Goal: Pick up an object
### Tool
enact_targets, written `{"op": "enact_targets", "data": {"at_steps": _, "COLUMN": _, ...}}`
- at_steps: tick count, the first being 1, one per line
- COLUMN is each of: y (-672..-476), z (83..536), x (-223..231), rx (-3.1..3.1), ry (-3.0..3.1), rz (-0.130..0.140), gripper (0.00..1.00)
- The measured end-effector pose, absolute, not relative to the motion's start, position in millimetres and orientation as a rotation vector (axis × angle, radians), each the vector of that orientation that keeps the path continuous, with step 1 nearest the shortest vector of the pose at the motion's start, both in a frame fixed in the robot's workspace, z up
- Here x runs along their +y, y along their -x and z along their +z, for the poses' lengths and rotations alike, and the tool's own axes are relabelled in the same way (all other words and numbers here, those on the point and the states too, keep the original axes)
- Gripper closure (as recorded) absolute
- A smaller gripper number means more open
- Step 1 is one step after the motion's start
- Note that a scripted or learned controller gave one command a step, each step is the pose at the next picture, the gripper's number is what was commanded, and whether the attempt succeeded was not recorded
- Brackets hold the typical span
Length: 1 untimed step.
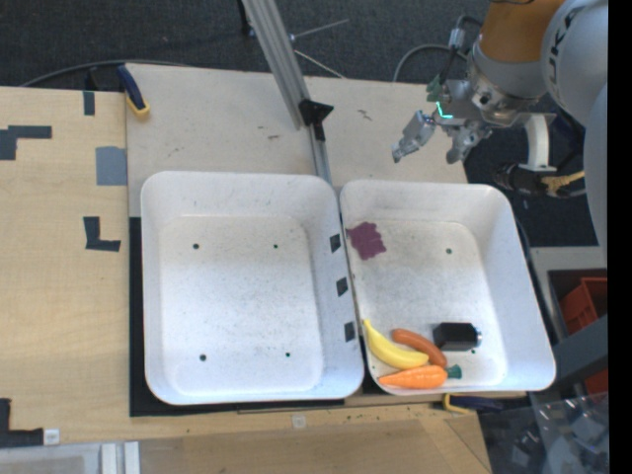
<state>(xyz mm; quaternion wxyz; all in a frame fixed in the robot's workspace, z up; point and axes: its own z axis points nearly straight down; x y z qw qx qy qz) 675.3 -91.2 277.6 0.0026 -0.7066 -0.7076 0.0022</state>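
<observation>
- The desk [227, 117] is pale wood, with grey and dark tape patches on its left part and a yellow-and-blue clamp [132, 91] near its back left corner.
- A slanted aluminium rail [281, 52] rises from the desk between the two bins, with a black bracket at its foot.
- Behind the desk the floor is dark carpet, with thin cables lying across it.
- The left bin [158, 294] and the right bin [513, 255] sit touching side by side on a black mat; both are white and speckled.
- In the right bin, a purple piece [366, 239] lies near the back left corner, well apart from the rest.
- At the front of the right bin lie a banana [388, 349], a carrot [420, 344] just beside it, a second, larger carrot [417, 377] against the front wall, and a small black block [456, 336] to the right of them.
- The banana and the two carrots are close together, seemingly touching.
- The arm [553, 38] enters from the upper right, its orange band high in the view and the wrist angled down and to the left.
- The tool [434, 141] hangs above the desk just behind the right bin's back rim, well apart from every object.
- Its two fingers stand spread apart with nothing between them.
</observation>
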Motion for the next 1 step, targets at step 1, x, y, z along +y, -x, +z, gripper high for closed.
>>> {"op": "enact_targets", "data": {"at_steps": 1, "y": -676.0, "z": 280.9, "x": -91.2, "rx": -2.224, "ry": 2.218, "rz": 0.003, "gripper": 0.00}}
